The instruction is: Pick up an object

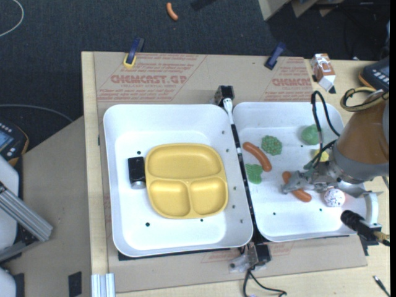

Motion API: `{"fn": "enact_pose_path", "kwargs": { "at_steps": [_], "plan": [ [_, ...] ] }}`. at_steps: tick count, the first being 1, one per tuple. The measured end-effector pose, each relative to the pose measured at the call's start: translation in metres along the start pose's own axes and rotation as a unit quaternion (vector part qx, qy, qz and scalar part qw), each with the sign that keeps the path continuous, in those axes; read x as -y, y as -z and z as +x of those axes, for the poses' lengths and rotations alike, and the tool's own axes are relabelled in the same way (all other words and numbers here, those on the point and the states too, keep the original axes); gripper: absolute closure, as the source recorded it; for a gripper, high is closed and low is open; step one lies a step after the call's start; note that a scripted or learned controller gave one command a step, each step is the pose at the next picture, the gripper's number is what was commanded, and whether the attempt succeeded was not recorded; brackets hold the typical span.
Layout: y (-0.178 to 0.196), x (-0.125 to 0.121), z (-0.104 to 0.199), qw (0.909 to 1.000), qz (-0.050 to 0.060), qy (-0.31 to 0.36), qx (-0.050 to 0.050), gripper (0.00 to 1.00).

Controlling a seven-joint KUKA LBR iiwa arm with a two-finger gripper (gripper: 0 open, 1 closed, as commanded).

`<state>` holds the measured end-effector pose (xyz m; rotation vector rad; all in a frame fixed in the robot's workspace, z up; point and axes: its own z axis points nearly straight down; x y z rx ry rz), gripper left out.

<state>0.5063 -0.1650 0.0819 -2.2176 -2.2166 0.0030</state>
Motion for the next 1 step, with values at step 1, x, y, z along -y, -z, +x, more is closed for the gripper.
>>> {"fn": "enact_pose_path", "kwargs": {
  "at_steps": [1],
  "plan": [
    [0.0132, -0.0012, -0.0008, 1.0, -0.003, 0.0, 0.002, 1.0]
  ]
}}
